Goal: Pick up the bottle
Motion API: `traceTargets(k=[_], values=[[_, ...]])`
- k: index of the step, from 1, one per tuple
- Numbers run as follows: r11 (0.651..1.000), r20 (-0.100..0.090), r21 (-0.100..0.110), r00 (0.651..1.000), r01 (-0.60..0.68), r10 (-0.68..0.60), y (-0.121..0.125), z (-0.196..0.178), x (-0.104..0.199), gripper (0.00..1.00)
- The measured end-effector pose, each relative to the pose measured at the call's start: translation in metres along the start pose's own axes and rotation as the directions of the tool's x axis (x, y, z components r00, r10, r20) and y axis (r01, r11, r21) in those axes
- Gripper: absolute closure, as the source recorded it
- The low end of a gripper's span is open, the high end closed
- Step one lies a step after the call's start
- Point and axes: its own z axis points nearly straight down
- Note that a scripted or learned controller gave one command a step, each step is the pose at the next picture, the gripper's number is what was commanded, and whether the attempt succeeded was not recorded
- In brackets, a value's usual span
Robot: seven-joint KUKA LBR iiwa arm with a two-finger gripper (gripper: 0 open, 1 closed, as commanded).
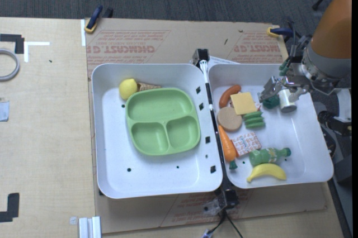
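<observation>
Cardboard-topped bench (50, 136), two glossy white bins: the right bin (313, 167) is crowded along its left wall. The green bottle (268, 155) lies beside a banana (267, 174) near the front rim. The tool (275, 91) hovers over open floor by the far rim; its grip, cannot tell.

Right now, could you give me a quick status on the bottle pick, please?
Gripper over right bin's far side. Green bottle lying near the front, not held. Banana touching it, carrot alongside.

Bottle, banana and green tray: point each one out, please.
bottle (267, 155), camera view, green body.
banana (266, 173), camera view, middle of the curve.
green tray (162, 103), camera view, large upper compartment.
</observation>
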Motion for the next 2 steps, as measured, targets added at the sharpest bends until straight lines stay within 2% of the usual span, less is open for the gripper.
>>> traceTargets(k=[1, 2], values=[[1.0, 0.001, 0.0, 1.0, 0.0, 0.0, 0.0, -0.009, 0.0, 1.0], [0.998, 0.0, 0.002, 0.998, -0.068, 0.068, -0.068, 0.034, 0.063, 1.0]])
